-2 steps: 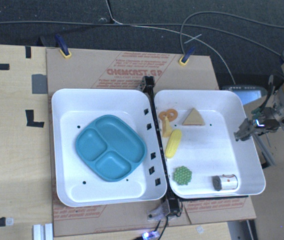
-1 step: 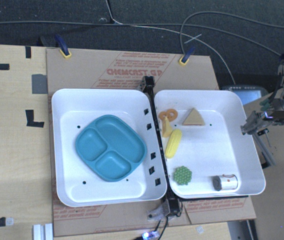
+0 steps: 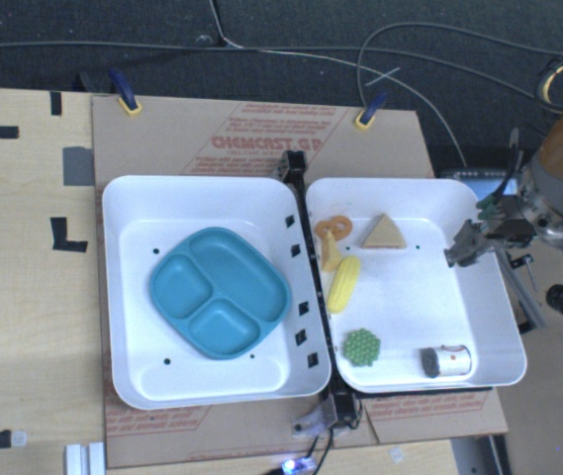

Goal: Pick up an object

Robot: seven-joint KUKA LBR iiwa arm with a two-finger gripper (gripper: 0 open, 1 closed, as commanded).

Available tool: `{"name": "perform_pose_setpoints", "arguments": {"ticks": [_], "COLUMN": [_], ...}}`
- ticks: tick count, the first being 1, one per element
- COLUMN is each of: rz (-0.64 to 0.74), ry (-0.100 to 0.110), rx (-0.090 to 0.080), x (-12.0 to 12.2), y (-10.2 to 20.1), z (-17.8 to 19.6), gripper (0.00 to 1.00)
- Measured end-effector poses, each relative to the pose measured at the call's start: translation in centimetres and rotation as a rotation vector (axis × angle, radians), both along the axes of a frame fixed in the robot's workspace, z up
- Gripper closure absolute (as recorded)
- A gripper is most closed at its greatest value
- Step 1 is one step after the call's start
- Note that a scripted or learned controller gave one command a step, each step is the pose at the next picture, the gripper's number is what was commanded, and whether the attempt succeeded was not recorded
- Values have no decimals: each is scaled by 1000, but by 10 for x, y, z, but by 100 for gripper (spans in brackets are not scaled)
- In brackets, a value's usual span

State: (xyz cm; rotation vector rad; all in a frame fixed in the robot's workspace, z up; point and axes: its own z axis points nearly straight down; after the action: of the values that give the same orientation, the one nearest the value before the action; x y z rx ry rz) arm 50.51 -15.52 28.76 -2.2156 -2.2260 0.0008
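The gripper hangs over the right bin's right rim; whether it is open or shut I cannot tell. The nearest pick looks to be the small can, lying on its side near the bin's front corner, its long axis across the bin.

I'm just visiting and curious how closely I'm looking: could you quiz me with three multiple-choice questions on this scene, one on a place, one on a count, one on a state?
1. Where is the blue tray?
A. left bin
B. right bin
C. on the cardboard

2. How many compartments has it?
A. two
B. three
C. five

3. Where is the claw?
A. over the right bin's right rim
B. touching the corn
C. inside the left bin

Answers:
1 A: the blue tray lies in the left bin.
2 B: three hollows show.
3 A: the claw sits at the right bin rim, apart from the corn.
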Motion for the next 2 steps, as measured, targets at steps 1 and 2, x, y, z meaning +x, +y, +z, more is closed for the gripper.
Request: {"name": "perform_pose_setpoints", "arguments": {"ticks": [1,2], "rz": [1,2], "ry": [1,0], "rx": [1,1], "x": [7,10], "y": [51,104], "z": [-22,-22], "gripper": [100,100]}}
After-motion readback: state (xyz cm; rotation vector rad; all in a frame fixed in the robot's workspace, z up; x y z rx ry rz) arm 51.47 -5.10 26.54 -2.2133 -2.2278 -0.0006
